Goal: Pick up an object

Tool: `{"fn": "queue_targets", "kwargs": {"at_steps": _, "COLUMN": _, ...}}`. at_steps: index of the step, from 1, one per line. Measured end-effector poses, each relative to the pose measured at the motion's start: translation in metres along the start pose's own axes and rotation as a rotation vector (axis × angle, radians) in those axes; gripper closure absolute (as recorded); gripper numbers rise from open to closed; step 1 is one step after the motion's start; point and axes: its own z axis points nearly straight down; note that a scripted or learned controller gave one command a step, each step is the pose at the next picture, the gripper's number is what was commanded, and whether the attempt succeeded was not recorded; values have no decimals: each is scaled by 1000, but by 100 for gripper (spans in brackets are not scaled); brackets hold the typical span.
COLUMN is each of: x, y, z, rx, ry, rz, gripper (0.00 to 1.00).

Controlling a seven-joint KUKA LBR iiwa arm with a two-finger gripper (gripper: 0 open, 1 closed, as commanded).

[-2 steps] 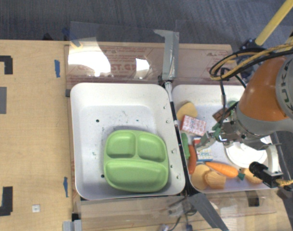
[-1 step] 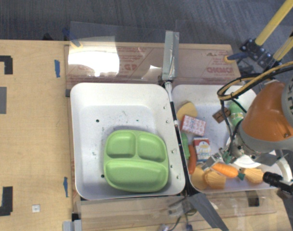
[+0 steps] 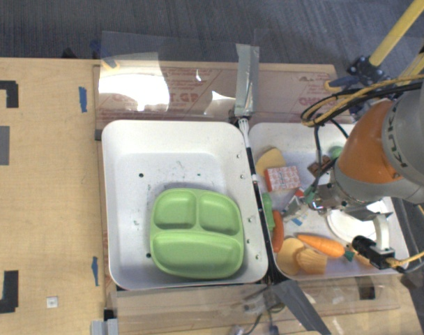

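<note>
The arm's pincer hangs low in the right bin, beside a small printed box; how wide it stands, I cannot tell. A carrot lies nearby, and a green divided tray sits in the left bin.

Faint red print runs along the cardboard wall behind the left bin, but glare and the small size leave no letters that can be made out. More red print shows on the same cardboard behind the right bin, also too small to read. The small box in the right bin carries a reddish pattern, with nothing legible.
</note>
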Motion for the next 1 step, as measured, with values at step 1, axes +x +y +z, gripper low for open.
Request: {"fn": "queue_targets", "kwargs": {"at_steps": 1, "x": -1, "y": 2, "z": -11, "rx": -6, "ry": -4, "rz": -2, "gripper": 100}}
